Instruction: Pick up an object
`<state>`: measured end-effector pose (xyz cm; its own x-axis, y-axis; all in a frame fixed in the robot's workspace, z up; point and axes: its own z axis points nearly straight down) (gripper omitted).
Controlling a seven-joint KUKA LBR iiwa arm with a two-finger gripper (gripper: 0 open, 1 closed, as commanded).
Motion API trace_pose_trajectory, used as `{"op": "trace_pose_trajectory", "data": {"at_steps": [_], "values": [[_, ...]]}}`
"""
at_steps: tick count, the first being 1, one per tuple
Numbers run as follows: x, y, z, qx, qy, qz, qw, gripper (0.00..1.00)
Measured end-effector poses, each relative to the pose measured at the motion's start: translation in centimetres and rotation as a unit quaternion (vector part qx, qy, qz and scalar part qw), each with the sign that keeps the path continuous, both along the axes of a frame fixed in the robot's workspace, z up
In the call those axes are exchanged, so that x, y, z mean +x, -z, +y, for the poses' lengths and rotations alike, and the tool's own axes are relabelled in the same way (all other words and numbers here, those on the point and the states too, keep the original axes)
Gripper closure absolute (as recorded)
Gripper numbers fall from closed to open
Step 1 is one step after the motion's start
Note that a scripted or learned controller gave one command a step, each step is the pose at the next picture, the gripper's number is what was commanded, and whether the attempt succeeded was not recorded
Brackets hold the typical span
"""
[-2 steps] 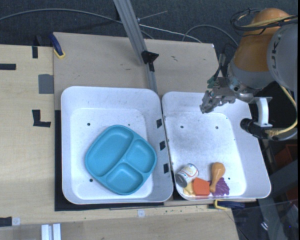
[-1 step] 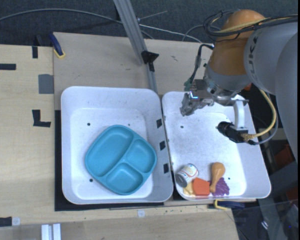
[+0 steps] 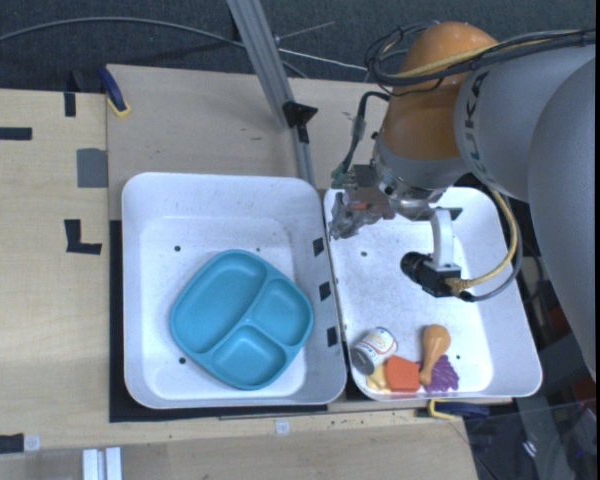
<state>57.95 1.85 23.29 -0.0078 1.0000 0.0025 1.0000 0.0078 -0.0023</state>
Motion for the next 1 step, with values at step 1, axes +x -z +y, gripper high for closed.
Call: {"op": "trace_pose_trajectory", "data": {"at_steps": [1], "values": [[-0.81, 0.80, 6.25, -0.0005, 0.000, 0.000, 1.0000, 1.00]]}}
